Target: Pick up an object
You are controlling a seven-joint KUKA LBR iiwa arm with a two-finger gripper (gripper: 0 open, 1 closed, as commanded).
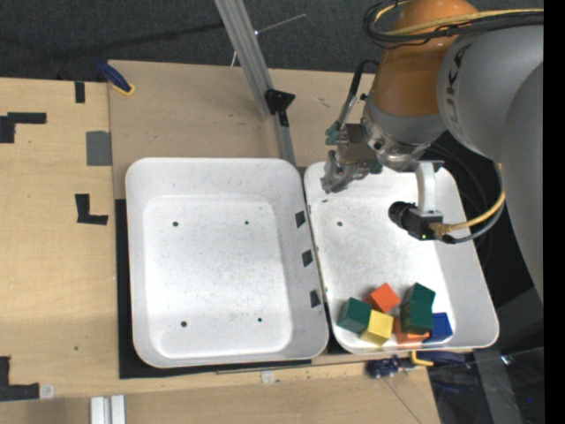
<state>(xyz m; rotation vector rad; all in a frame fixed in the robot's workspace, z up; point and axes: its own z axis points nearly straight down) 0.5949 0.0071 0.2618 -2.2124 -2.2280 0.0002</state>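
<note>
Several small blocks lie huddled in the near corner of the right bin [441, 263]: a green block [355, 314], an orange block [384, 297], a yellow block [380, 326], a dark green block [420, 303] and a blue block [439, 326]. My gripper [336, 179] hangs over the far left corner of the right bin, well away from the blocks. Nothing shows between its fingers.
The left bin [216, 184] stands beside the right one. A slanted metal pole [252, 56] rises behind the bins. A black cable and camera unit [415, 219] hang off the wrist above the right bin. A blue clamp [115, 76] lies at the bench's far left.
</note>
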